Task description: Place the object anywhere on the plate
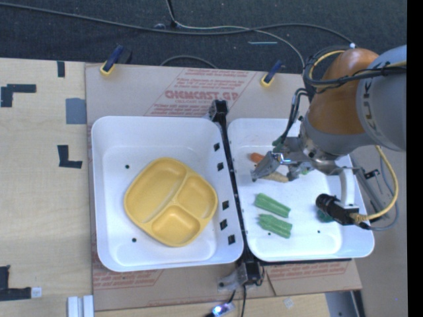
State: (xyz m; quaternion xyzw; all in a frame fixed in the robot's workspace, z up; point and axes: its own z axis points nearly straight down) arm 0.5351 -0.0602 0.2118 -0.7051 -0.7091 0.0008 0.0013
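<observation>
Claw [264, 170]: low over the right bin [310, 240], in its far-left part, close to the wall it shares with the left bin [100, 190]. It points toward that shared wall. Open or closed: cannot tell, since the tip is dark and partly hidden by the wrist. Nothing can be seen held.

Orange piece [256, 157]: likely the task's thing (a judgement, as it is the one nearest the claw). It lies on the bin floor just beside the claw tip, on the side toward the bin's far edge. It looks touching or nearly so; cannot say which. Its long axis seems to run roughly across the bin, from the shared wall toward the outer one. It is too small to be sure.

Tan thing [284, 177]: partly under the claw, not identified.

Two green pieces [273, 205] [275, 226]: toward the near edge, side by side, apart from the claw.

Plate [149, 191]: yellow, three compartments, mid left bin, nothing on it. It lies beyond the shared wall from the claw and toward the near edge.

Key relation: the orange piece sits off the claw's line, toward the far edge, so a small shift that way is probably needed before any grasp. The carry then goes over the shared wall.
</observation>
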